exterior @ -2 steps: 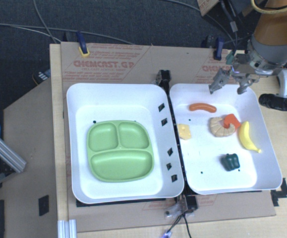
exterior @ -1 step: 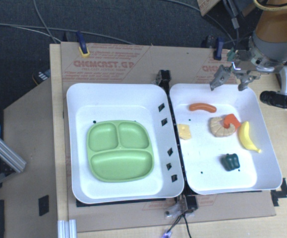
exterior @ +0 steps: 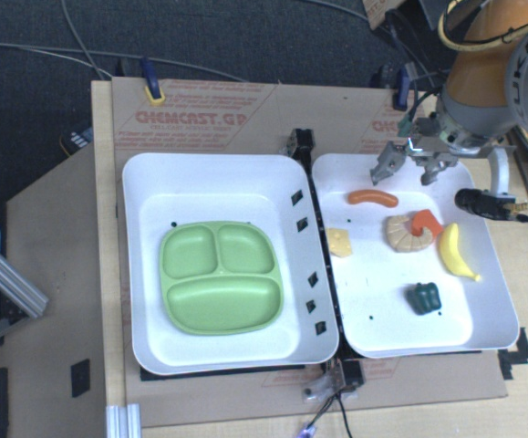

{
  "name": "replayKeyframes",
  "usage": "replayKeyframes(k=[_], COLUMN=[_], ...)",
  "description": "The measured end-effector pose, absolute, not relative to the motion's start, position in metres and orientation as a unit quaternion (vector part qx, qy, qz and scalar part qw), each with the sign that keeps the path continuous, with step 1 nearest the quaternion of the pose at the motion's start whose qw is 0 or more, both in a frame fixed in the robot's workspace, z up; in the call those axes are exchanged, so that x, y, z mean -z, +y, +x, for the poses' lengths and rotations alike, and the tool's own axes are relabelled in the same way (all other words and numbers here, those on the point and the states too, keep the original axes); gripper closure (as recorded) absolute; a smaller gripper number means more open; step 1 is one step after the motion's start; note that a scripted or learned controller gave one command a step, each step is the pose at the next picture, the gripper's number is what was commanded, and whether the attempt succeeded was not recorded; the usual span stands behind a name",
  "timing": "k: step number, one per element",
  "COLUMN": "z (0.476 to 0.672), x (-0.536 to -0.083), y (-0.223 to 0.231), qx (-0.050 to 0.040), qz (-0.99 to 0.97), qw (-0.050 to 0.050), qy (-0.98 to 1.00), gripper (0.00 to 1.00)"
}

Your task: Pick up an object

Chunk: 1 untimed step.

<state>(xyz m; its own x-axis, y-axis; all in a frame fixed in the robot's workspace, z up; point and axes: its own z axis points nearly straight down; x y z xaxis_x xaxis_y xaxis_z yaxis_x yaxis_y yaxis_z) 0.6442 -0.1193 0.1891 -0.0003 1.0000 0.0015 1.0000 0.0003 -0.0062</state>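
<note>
Sausage (exterior: 372,198), seemingly a light, smooth toy, lies in the right bin (exterior: 491,336) just below the end effector (exterior: 411,166), seen spread wide and empty; a mid-length grasp is advised.

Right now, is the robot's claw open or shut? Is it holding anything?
Grey two-finger gripper: open, holding nothing, above the right white bin's far edge, near the orange sausage.

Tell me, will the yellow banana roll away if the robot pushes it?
Probably not. The banana is curved and lies flat in the right bin, so it would likely slide or spin. It looks smooth, perhaps slippery for the gripper.
</note>
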Motion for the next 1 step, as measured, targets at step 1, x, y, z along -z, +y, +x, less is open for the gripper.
replayKeyframes(k=[1], z=[0.6355], x=[-0.1292], y=[-0.1176], qx=[-0.0021], qz=[-0.707], qw=[0.003], qy=[-0.707], gripper=[0.00])
